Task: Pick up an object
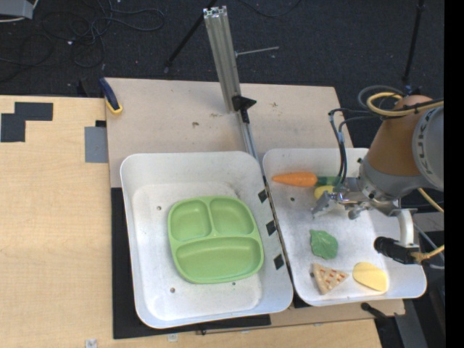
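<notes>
Worktop [181,114] with two white bins | right bin [304,281]: pincer [328,198] low, grip state unreadable | carrot [294,180] just beside it, green lump [324,243] below

Both white bins, the left bin [145,194] and the right bin [355,263], look like smooth matt plastic, and the green divided tray [215,239] in the left one is smooth plastic with a faint sheen. In the right bin the carrot [293,179] at 11 o'clock, the green lump [324,243], the pizza slice [328,278] and the yellow piece [370,275] at 5 o'clock seem to be matt toy plastic, though the view is too coarse to be sure. The bench [51,223] shows pale wood-grain laminate, and the upright post [223,56] at 12 o'clock is brushed metal.
</notes>
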### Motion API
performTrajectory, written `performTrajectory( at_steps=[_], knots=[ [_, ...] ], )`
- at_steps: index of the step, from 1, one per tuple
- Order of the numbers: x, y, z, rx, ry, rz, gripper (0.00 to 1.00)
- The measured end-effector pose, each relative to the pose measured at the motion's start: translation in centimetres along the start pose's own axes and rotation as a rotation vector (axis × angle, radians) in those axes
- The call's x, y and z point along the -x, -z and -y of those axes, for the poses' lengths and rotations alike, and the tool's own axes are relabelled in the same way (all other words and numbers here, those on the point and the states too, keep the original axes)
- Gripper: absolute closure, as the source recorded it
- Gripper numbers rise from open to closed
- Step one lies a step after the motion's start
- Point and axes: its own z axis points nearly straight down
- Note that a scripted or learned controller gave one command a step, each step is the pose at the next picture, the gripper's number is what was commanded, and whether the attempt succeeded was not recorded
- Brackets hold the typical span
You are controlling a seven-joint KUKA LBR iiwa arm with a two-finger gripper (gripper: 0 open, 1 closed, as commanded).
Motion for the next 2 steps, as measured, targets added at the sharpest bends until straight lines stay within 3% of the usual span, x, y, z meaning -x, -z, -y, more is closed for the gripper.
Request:
performTrajectory(
  at_steps=[1, 2],
  knots=[
    [0.0, -2.2, -0.2, 0.006, 0.000, 0.000, 0.00],
    [0.0, -1.0, -0.3, 0.013, -0.002, -0.001, 1.00]
  ],
)
